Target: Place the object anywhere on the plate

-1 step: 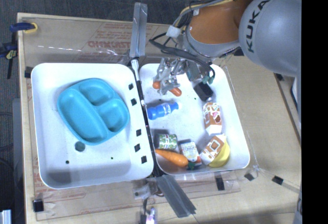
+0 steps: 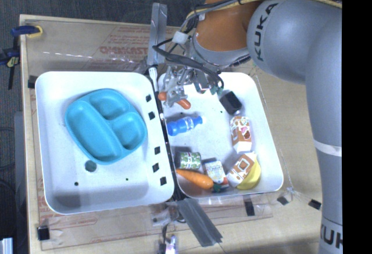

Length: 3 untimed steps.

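I see the arm [image 2: 290, 43] reaching over the right bin [image 2: 264, 131] on the desk [image 2: 75, 38], while the blue plate [image 2: 104, 125] sits alone in the left bin [image 2: 52, 183]. Claw [image 2: 174, 87] hangs at the right bin's top-left corner, directly above a small orange object [image 2: 181, 103] that looks to be touching or just beneath its tips; can't tell whether the claw is apart or together. Below that lie a blue bottle [image 2: 183, 125], carrot [image 2: 195, 179], green can [image 2: 189, 160] and banana [image 2: 251, 176].
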Tool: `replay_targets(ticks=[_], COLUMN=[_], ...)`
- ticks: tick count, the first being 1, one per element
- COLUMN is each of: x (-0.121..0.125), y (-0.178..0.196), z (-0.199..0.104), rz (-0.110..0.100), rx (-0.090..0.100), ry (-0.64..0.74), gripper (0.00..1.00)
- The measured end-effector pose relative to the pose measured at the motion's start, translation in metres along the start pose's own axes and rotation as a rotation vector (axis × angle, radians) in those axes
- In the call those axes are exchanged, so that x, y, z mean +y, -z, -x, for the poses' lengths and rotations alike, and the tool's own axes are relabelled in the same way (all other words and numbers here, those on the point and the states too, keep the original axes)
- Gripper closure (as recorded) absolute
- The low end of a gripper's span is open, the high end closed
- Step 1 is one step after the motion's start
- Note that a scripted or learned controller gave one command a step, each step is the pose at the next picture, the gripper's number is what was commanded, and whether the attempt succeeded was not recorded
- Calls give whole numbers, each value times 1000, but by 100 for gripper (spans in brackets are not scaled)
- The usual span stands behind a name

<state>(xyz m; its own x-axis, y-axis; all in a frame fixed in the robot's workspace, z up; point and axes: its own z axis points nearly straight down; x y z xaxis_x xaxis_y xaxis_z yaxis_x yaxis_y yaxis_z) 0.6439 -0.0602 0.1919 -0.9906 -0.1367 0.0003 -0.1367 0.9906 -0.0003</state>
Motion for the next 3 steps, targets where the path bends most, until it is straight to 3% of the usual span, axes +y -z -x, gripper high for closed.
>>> replay_targets(ticks=[1, 2, 3], x=[41, 29, 117], y=[0, -1, 0], z=[-10, -18, -22], rz=[1, 1, 1], rx=[0, 3, 1], ry=[162, 298, 482], gripper=[100, 100, 100])
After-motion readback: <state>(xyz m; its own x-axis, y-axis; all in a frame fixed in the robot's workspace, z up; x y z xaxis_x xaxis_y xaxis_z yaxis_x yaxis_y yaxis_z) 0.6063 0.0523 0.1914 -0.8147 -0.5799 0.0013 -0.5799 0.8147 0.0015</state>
